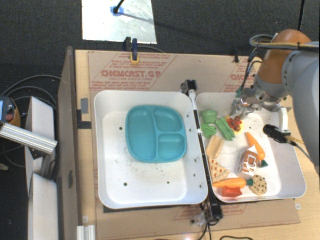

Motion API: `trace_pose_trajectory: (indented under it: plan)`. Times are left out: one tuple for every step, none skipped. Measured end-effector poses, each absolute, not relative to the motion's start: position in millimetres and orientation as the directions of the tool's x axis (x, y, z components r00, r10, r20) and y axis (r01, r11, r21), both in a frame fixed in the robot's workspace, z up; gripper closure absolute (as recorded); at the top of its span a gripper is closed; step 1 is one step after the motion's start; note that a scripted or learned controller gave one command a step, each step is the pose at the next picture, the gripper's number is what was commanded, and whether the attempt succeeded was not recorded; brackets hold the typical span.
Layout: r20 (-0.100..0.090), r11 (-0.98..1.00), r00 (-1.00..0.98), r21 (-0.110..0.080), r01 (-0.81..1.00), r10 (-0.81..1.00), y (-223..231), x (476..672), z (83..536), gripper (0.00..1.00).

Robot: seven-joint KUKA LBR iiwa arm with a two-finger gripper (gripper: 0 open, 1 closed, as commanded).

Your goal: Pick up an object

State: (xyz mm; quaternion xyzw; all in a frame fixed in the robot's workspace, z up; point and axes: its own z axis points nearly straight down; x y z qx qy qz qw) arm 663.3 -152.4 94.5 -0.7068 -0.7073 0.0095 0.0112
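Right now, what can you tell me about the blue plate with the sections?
The blue plate is a teal tray with rounded corners that looks like smooth plastic. Ridges split it into three compartments: one large on the left, two smaller on the right. It lies flat near the middle of the left white bin. Nothing sits in it.

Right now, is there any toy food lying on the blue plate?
No, the blue plate lies bare in the left bin; the toy food is in the right bin.

Smooth glossy teal plastic tray [155,134], matt white plastic bins [107,149], brown cardboard base [150,69] beneath.
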Motion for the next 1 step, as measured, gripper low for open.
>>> trace_pose_trajectory:
  plan:
    - [-0.004, 0.000, 0.000, 0.011, 1.000, 1.000, -176.8, 642.2, 202.5, 1.00]
